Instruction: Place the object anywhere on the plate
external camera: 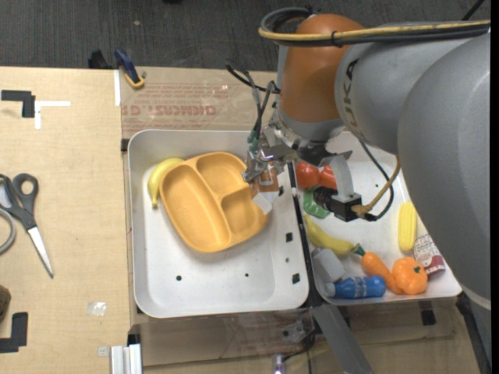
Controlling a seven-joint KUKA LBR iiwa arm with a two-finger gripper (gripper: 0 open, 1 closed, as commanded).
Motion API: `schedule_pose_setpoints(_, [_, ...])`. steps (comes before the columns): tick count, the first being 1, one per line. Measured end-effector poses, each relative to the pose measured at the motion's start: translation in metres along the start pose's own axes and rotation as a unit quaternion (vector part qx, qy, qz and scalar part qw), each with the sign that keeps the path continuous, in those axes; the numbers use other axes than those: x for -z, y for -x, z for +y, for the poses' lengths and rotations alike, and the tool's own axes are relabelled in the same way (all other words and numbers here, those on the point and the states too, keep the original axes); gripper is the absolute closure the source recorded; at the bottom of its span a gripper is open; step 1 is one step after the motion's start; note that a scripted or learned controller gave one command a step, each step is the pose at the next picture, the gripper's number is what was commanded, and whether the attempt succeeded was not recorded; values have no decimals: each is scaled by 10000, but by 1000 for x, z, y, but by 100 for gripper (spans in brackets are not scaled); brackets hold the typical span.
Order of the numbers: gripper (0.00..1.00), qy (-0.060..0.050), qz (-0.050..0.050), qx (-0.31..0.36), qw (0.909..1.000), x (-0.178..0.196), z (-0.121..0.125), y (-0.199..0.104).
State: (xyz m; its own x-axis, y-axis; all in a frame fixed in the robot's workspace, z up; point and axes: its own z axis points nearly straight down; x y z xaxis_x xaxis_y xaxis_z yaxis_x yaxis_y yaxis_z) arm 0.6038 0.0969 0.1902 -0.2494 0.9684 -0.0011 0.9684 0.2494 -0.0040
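Over the plate's right rim we hover — claw clamped on a small can; next, lower and release.

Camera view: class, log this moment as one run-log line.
gripper at plate right rim | banana behind plate | left bin

Wooden bench bears two white bins, scissors, cardboard sheet.
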Motion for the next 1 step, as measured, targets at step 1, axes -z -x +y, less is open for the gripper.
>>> schedule_pose_setpoints(1, [0, 3, 0, -4, 10000, 0, 0, 0])
